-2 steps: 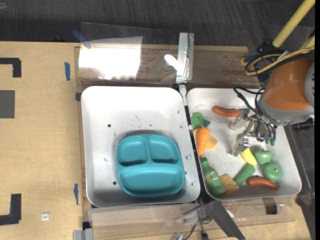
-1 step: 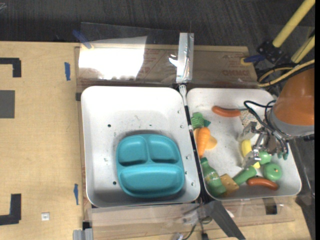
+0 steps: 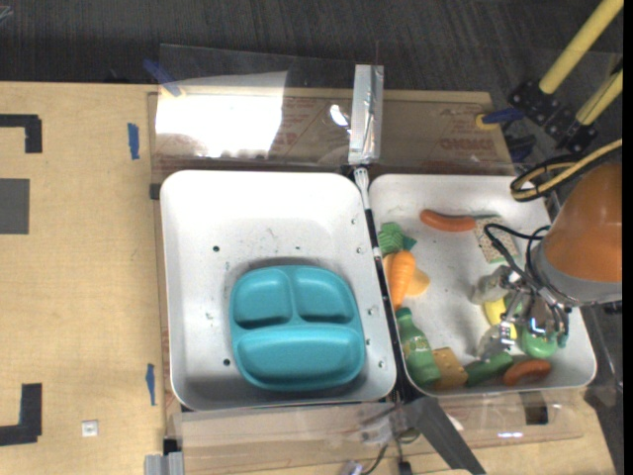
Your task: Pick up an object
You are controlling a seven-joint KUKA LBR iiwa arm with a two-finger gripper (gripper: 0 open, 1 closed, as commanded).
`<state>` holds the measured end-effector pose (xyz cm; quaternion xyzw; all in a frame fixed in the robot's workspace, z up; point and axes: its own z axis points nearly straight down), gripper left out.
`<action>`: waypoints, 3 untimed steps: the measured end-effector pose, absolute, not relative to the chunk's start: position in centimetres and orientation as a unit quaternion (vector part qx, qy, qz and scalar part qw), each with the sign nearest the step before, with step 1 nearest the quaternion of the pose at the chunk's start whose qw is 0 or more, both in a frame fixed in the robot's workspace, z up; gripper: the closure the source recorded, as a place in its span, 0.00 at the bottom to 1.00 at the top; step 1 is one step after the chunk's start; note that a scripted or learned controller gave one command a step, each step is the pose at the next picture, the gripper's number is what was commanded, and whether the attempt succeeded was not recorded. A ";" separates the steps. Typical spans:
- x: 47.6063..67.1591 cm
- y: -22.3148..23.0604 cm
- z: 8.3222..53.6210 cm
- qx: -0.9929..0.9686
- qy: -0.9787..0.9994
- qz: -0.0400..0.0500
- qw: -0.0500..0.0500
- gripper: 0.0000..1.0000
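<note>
**Gripper low in right bin, over toy food pile**

Bench is tan board with two white bins side by side; right bin [image 3: 465, 196] has the action. Gripper [image 3: 514, 320] sits down in its near right part, orange-banded arm [image 3: 590, 234] above it at the frame edge. Finger state: cannot tell, wrist hardware and cables mask the tips. Nothing visibly clamped.

Right at the fingers: a yellow piece [image 3: 494, 311] touching or just beside them, and a green round piece [image 3: 542, 344] just to their right. Nearer the camera than the fingers, along the bin's front wall: red-orange piece [image 3: 530, 369], dark green piece [image 3: 488, 371], tan block [image 3: 451, 362], green bottle-like item [image 3: 415, 349].

Left of the fingers: orange carrot-like toy [image 3: 404, 275] with green top. Beyond the fingers, near the far wall: red sausage [image 3: 449, 222].

Well left, left bin [image 3: 198, 206] holds a teal divided tray [image 3: 296, 327].
</note>
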<state>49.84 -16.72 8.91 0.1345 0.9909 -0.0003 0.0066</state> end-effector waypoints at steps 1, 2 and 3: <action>50.2 -16.7 10.2 0.134 0.991 -0.001 0.013 1.00; 54.8 -12.7 9.0 0.031 0.999 -0.001 0.007 1.00; 55.2 -10.9 9.0 0.003 1.000 -0.002 0.008 1.00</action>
